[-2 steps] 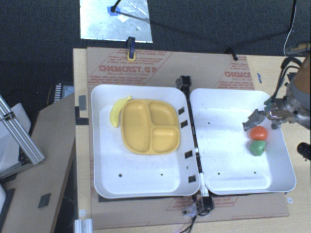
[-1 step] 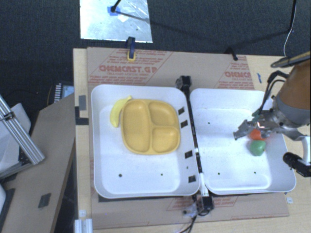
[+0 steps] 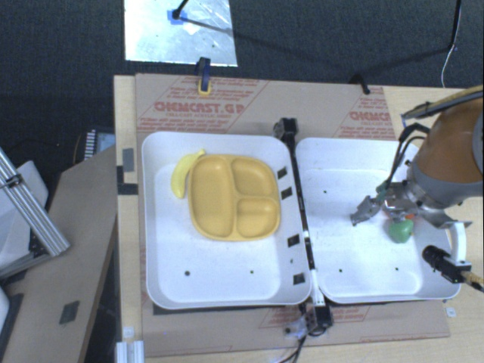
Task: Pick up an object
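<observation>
A small green object [image 3: 401, 231] with a bit of red on its top lies in the right bin [image 3: 340, 278], towards its right side. My gripper [image 3: 383, 206] hangs low over that bin, just above and to the left of the green object, close to it or touching it. The grey arm with its orange band comes in from the right and hides the bin's far right part. A yellow divided plate [image 3: 231, 197] lies in the left bin [image 3: 219, 286], and a yellow banana [image 3: 180, 175] rests against the plate's left rim.
A black divider with clips [image 3: 296, 203] runs between the two bins. The bins rest on a cardboard sheet [image 3: 249, 104] on the bench. A shiny metal sheet [image 3: 180, 21] lies on the dark floor beyond the bench.
</observation>
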### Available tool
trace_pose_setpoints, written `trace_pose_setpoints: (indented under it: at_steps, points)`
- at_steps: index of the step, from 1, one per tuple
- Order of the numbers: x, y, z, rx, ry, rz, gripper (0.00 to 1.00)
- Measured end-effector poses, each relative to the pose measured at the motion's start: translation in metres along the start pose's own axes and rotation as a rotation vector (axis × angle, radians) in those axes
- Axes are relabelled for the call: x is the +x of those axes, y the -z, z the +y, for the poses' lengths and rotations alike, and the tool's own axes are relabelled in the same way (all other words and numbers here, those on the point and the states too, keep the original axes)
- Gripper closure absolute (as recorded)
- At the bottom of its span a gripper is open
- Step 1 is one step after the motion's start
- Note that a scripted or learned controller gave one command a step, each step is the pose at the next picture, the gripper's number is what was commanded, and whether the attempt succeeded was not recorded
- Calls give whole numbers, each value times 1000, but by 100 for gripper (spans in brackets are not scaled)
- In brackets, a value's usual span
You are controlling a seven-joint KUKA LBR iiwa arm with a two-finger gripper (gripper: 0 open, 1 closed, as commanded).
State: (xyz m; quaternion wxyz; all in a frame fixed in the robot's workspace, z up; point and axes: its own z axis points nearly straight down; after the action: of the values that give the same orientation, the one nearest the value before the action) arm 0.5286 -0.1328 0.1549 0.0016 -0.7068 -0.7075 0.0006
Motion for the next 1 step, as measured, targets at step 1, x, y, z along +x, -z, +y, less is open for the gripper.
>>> trace_pose_setpoints:
  at_steps: [1]
  points:
    - [-3, -45, 7, -1, -1, 0, 0]
